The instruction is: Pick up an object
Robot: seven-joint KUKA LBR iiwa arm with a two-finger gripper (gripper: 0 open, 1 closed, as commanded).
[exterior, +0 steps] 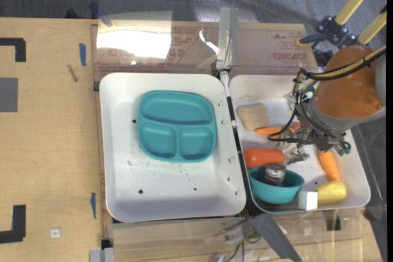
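Arm low over right bin (362,190), fingers (301,143) hidden in cables, can't tell if apart or together.
Nearest things: orange carrot (265,156) just left, another carrot (330,165) to the right, tan bread (253,115) behind; teal bowl (276,188) w/ dark can, yellow piece (331,192) in front. Teal tray (177,126) in left bin (116,150).

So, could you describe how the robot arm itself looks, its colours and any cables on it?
The arm enters from the right. Its body is grey, with a large rounded orange band above the wrist. Black cables run across the orange part and loop down toward the wrist. Below it, the gripper is a dark and silver metal assembly with thin wires around it; finer details are too small to tell.
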